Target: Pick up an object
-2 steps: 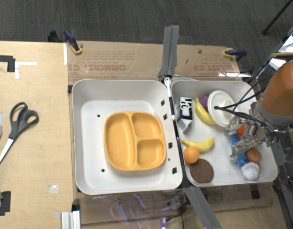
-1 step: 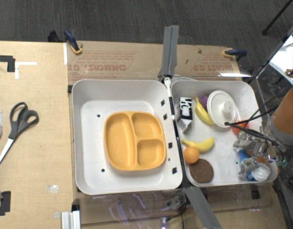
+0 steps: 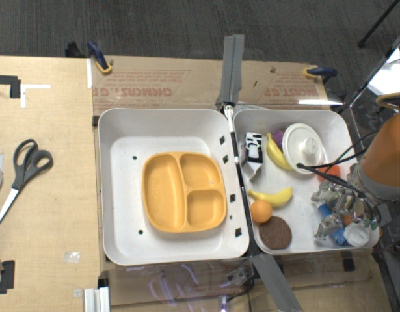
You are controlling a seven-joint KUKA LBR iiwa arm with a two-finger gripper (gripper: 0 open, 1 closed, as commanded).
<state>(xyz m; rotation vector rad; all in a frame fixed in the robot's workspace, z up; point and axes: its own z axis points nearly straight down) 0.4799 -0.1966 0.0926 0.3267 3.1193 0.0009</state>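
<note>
Nearest the lower edge, a brown round disc lies in the right bin, which serves as the landmark for everything else. An orange touches the disc's upper left side, and a banana lies just above the orange. At the bin's lower right corner the gripper hangs low among a cluster of small items, blue and white pieces under it that are too tangled to name. Whether it is released or clenched I cannot tell, and nothing can be seen held.

Further up the bin, a second banana curves beside a white round dish, with a purple piece and a black-and-white carton toward the bin's left wall. Left of the bin, the other bin carries a yellow divided plate; scissors lie on the bench well beyond it.

Any object will do, so the cluster beneath the gripper looks the likely target. A good grasp probably means settling on one separate piece, closing squarely across it, and lifting straight up clear of the neighbours and the bin wall.
</note>
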